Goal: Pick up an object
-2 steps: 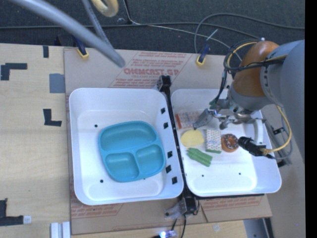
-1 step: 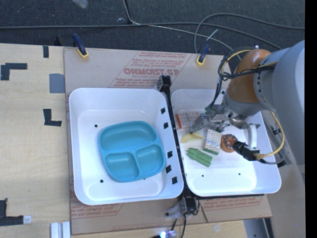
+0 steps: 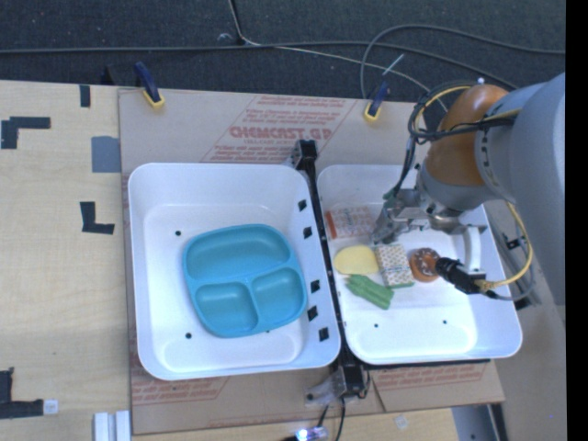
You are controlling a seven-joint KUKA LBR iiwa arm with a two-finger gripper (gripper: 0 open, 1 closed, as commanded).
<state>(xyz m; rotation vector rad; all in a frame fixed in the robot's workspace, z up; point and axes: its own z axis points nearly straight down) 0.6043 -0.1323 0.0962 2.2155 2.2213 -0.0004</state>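
Several small items lay in the right bin; our gripper hung just above a patterned packet, its opening impossible to tell. We judged the packet light, stiff and flat, best pinched across its narrow sides.

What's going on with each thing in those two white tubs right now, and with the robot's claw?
Blue divided plate: lying flat in the left bin, nothing on it.
Yellow piece: lying flat in the right bin.
Green piece: lying flat, below the yellow one.
Patterned packet: lying just under the gripper.
Brown round thing: lying beside the packet.
Gripper: low over the packet; grip unclear.
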